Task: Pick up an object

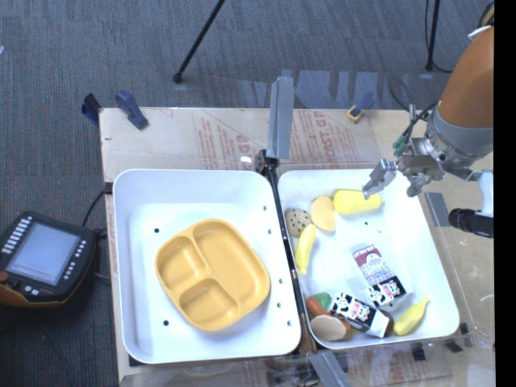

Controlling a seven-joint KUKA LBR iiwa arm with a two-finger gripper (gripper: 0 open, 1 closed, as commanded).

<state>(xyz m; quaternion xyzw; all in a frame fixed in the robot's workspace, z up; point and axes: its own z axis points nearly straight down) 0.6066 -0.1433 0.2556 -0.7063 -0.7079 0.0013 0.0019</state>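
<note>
My gripper (396,182) hangs over the back of the right bin (427,240), open, with its two fingers spread and nothing between them. Just below and left of its left finger lies a yellow block-shaped toy (355,202). Beside that toy are a pale orange slice (323,213), a speckled cookie (297,220) and a banana (305,248). A small red-and-white carton (369,264) lies mid-bin. Along the front edge sit two cow-patterned cartons (355,309), a yellow lemon-like piece (409,317), a carrot (318,304) and a bread roll (328,327).
The left bin (137,216) holds a yellow divided plate (211,274). A grey upright post (280,123) stands behind the seam between the bins. A teach pendant (40,256) lies off the bench at far left.
</note>
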